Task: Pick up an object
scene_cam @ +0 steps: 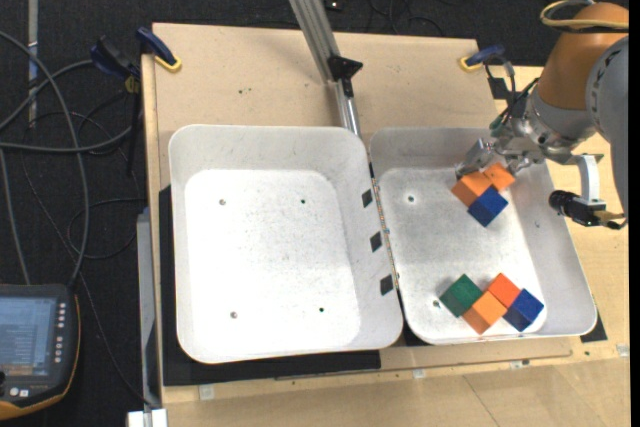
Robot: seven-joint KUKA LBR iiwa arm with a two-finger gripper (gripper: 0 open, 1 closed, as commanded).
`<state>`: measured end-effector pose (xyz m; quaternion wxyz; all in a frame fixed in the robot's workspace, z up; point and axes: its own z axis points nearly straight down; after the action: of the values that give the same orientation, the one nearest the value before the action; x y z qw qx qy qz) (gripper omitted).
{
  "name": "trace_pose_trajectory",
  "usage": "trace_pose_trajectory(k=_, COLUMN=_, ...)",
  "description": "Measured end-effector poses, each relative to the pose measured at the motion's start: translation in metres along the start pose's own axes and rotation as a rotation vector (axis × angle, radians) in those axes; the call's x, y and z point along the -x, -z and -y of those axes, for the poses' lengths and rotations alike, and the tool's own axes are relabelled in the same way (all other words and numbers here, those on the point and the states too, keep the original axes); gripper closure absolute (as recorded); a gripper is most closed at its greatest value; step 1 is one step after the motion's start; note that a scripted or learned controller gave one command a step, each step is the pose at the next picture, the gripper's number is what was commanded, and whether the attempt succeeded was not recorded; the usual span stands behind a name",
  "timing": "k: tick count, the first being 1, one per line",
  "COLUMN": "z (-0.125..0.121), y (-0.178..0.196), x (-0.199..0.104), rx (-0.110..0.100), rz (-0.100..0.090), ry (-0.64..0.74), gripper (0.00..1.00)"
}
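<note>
Where the right shallow white bin point(420, 215) comes nearest the camera, four small blocks crowd its front edge: a green cube point(461, 295), two orange cubes point(485, 312) point(504, 290) touching one another, and a dark blue cube point(524, 309) at the right end of the cluster. Beside it, the left shallow white bin point(200, 215) sits on the same pale wooden bench point(250, 75). Farther back in the right bin, the two-finger gripper point(487, 165) hangs over an orange block point(477, 185) joined to a blue block point(488, 207), which tilt together just under its tip. Whether those fingers grip the orange block or merely hover above it cannot be told from this angle. Behind them, the grey arm with its orange band point(578, 65) reaches in from the right.
</note>
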<state>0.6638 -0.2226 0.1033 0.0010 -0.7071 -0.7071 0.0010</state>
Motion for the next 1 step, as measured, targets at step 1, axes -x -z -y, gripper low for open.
trace_pose_trajectory(k=1, z=-0.0021, y=0.0153, x=0.0002, rx=0.007, rz=0.003, ry=0.002, gripper=1.0)
